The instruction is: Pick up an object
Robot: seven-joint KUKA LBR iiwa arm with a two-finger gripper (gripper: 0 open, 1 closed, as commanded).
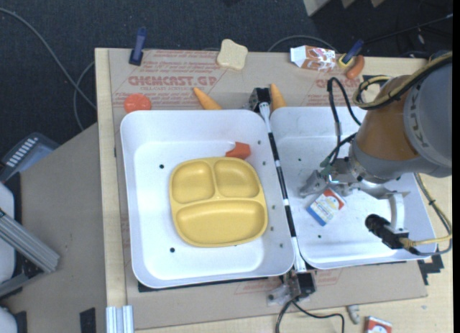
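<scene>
You are looking down on a bench (108, 180) with two white bins side by side: the left bin (144, 152) carries a yellow divided tray (215, 202) at its middle and a small orange piece (239, 150) near its far edge, just beyond the tray. In the right bin (316, 249), the arm (402, 130) reaches in from the right edge, its orange band bent low over the bin floor, a posture that suits a descent on something lying flat. The gripper (320, 180) sits near the bin's left wall, just beside a small red, white and blue packet (325, 207) lying tilted on the floor toward the bin's middle; that packet looks like the likeliest thing to pick. You can make out metal finger parts, but the wrist body covers much of them, and nothing shows between them, so whether they are spread or pressed together cannot be told. It is also unclear whether the gripper touches the packet. Beyond the bins, along the bench's far edge, lie a pale bread-like piece (232, 54), an orange carrot-like piece (207, 99) and a crumpled wrapper (313, 57); cables cross the right bin, and a black part (381, 229) hangs near its front right corner
</scene>
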